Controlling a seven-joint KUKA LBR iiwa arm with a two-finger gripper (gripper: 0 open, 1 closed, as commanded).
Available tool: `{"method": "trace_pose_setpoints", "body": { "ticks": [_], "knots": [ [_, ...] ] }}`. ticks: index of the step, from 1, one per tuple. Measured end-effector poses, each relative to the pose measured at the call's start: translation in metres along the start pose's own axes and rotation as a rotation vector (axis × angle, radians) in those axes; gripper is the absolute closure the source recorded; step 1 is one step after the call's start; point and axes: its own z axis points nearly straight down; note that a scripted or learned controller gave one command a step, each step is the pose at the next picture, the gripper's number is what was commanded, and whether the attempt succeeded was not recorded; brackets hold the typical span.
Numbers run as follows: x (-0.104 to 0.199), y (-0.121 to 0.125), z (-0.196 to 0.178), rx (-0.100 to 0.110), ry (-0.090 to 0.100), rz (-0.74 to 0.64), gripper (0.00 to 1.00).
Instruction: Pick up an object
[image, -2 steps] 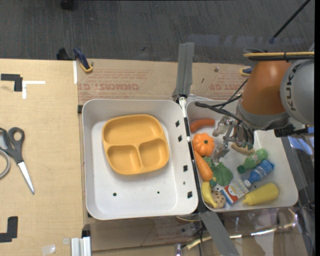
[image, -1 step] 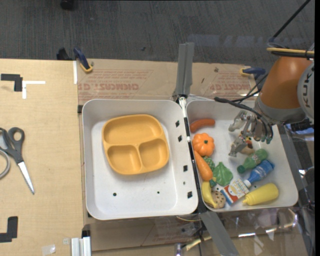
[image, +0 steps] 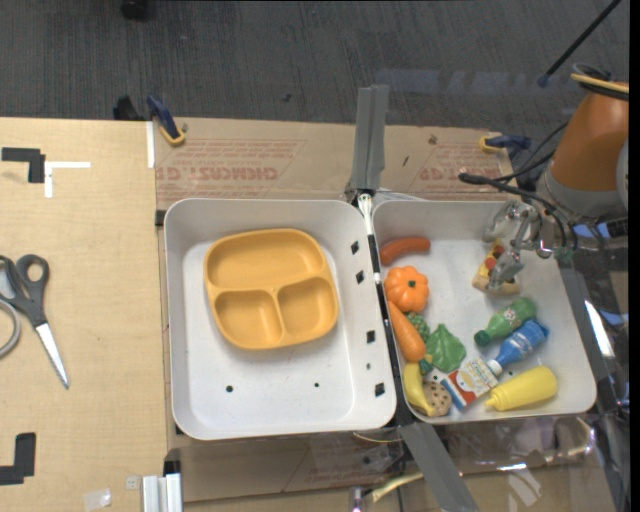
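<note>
My gripper (image: 507, 260) hangs over the far right part of the right bin (image: 455, 228). Its tip sits right above a small beige toy with red and yellow bits (image: 496, 280), touching or nearly touching it. Whether the toy is held cannot be made out. The same bin holds a red sausage (image: 404, 247), an orange pumpkin (image: 407, 288), a carrot (image: 406, 334), a green leafy piece (image: 444, 348), a banana (image: 414, 386), a green bottle (image: 505, 322), a blue bottle (image: 521, 343) and a yellow bottle (image: 521, 388).
The left bin (image: 190, 330) holds a yellow divided plate (image: 270, 297). Scissors (image: 35, 310) lie on the bench at the far left. A grey divider bar (image: 370, 135) rises between the bins at the back. Cables trail at the arm's wrist (image: 590, 150).
</note>
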Motion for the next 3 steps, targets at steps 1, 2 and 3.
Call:
{"method": "trace_pose_setpoints", "body": {
  "ticks": [1, 2, 3],
  "knots": [
    [0.043, 0.029, 0.001, -0.001, 0.004, 0.071, 0.00],
    [0.023, 0.037, 0.001, -0.001, 0.001, 0.051, 0.00],
    [0.021, 0.038, -0.011, 0.000, -0.007, 0.049, 1.00]
  ]
}}
